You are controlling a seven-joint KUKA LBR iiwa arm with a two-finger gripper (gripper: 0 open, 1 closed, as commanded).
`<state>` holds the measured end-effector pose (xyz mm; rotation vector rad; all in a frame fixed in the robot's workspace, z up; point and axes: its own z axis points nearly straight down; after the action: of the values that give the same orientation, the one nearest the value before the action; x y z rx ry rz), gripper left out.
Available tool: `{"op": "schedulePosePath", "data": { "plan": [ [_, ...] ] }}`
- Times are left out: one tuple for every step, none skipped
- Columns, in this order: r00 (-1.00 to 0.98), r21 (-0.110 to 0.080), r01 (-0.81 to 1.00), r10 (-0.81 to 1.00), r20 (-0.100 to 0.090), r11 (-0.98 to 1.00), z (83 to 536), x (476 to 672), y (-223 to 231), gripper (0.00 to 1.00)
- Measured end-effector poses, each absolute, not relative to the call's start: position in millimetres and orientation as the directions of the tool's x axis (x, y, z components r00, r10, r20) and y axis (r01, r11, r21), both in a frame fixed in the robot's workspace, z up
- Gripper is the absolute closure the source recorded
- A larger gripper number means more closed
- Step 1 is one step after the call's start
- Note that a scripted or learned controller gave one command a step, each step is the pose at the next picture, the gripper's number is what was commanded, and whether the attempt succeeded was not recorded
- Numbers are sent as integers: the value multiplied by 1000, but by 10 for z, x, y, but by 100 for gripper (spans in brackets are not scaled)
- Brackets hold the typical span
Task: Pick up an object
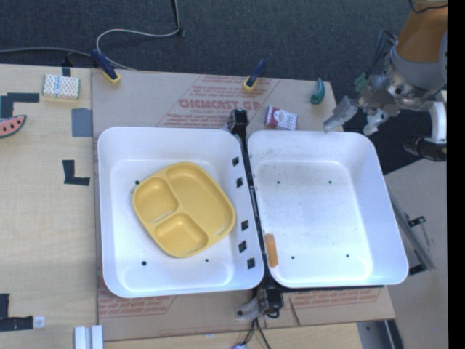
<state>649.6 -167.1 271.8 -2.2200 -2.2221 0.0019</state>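
You are at the start of the pick: nothing is held, and the arm (421,35) hangs above the far right corner of the right bin (378,217), outside its rim. The gripper (356,115) is spread wide, its two grey fingers apart with nothing between them.

Going by size: both bins are shallow white plastic with rounded corners, side by side on brown cardboard. The right one is scuffed with dark specks. The left bin (116,195) holds the tray (183,208), a yellow plastic dish with three compartments and rounded edges, lying flat and turned at a slant near the bin's middle. Smallest is the orange piece (271,249), a short stubby stick lying against the right bin's left wall, near the front.

Your nearer target is the orange piece. It sits tight to the wall, so I judge you need a descent that leaves one finger room on the wall side. The tray is smooth and broad; only its rim would fit the fingers.
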Motion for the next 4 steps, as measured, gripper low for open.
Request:
{"op": "schedulePosePath", "data": {
  "plan": [
    [-2,-3,1000,1000,0,2,1960,6678,-1457,0],
    [-1,1,1000,1000,0,1,858,6474,-1257,0],
    [-2,4,1000,1000,-2,2,962,6480,-1263,100],
    [-2,4,1000,1000,-2,2,961,6480,-1262,0]
  ]
}}
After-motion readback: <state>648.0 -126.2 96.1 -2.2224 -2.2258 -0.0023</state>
